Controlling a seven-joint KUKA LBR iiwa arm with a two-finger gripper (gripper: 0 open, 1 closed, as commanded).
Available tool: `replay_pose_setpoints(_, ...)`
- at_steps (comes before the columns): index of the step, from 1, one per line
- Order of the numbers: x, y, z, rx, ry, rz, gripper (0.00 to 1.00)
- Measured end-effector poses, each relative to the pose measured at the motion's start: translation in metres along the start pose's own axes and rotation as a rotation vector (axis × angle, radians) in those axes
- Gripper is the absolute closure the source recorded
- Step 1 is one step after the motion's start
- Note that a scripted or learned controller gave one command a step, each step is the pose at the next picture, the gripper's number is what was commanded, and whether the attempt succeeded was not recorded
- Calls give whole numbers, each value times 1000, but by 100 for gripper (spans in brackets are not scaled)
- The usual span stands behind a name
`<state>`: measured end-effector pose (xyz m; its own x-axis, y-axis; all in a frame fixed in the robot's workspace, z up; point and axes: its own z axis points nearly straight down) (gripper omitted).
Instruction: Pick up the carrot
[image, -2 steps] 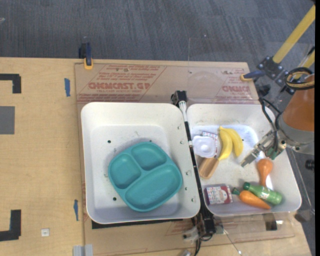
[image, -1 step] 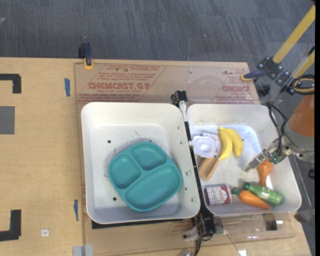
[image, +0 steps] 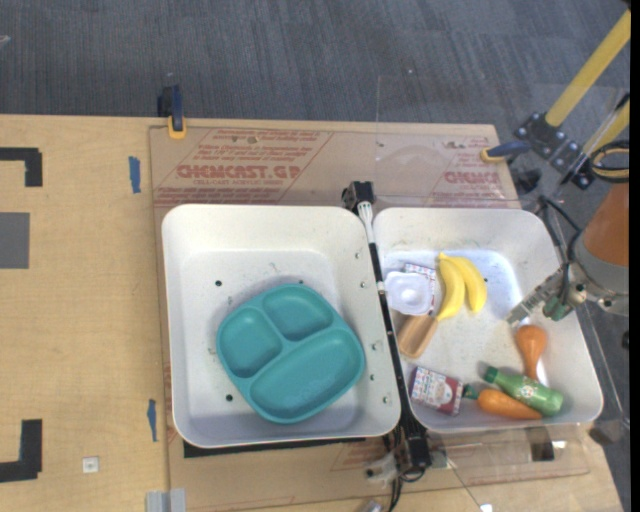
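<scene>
2 shallow white bins, side by side on my bench; the carrot lies in the right one.

The left white plastic bin (image: 190, 300) holds 1 teal plastic plate with 3 compartments (image: 290, 352), sitting tilted on the bin floor. The right white plastic bin (image: 510, 238) holds the rest: a yellow banana (image: 462, 284) near the middle, a tan bread-like piece (image: 417, 335) with a small white lidded cup (image: 408, 292) just above it, an orange drumstick-shaped toy (image: 532, 345) by the right wall, a green bottle (image: 524, 389), a small red-and-white carton (image: 436, 389), and the orange carrot (image: 506, 404) along the front wall, touching the bottle's lower side. My gripper (image: 545, 303) hangs at the right wall, just above the drumstick toy, well apart from the carrot; I cannot tell how far it is open, and nothing shows in it.
</scene>
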<state>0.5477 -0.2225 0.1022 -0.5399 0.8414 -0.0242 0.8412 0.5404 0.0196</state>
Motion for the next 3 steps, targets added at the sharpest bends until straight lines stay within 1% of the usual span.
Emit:
replay_pose_setpoints(1,0,0,1,1,2,0,0)
replay_pose_setpoints(2,58,-6,12,12,12,150,0)
replay_pose_setpoints(3,71,-25,11,9,11,-167,0)
